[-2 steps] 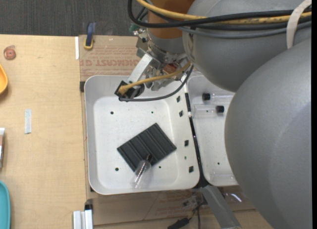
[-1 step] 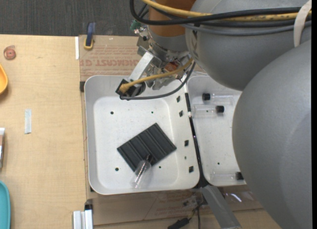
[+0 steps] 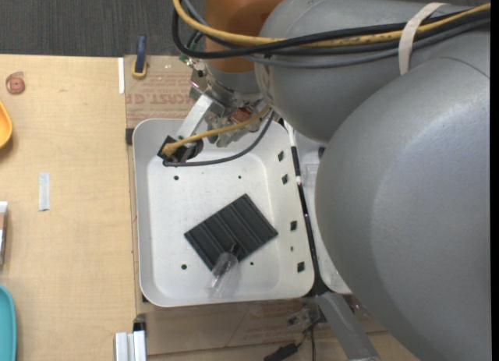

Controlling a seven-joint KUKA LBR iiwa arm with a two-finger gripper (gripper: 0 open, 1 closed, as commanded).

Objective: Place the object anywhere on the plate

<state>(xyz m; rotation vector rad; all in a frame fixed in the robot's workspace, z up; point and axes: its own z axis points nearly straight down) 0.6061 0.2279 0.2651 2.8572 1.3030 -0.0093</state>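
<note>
A black ribbed rectangular plate [image 3: 231,231] lies tilted on the floor of the left white bin [image 3: 156,274]. A small clear, glassy object [image 3: 222,267] rests at the plate's lower edge, partly on the plate and partly on the bin floor. My gripper [image 3: 226,116] hangs over the bin's far edge, well above and beyond the plate, under the orange wrist band [image 3: 245,1]. Cables and wrist hardware crowd it. A yellow and black cable ends in a black plug [image 3: 171,150] near the bin's far left corner.
The grey arm [image 3: 405,164] covers the right bin, leaving a sliver of it [image 3: 313,166]. Wooden bench [image 3: 62,258] spreads to the left, with an orange item [image 3: 4,129], a teal item [image 3: 6,324] and a small grey strip [image 3: 44,192]. A blue clamp [image 3: 140,53] stands behind the bin.
</note>
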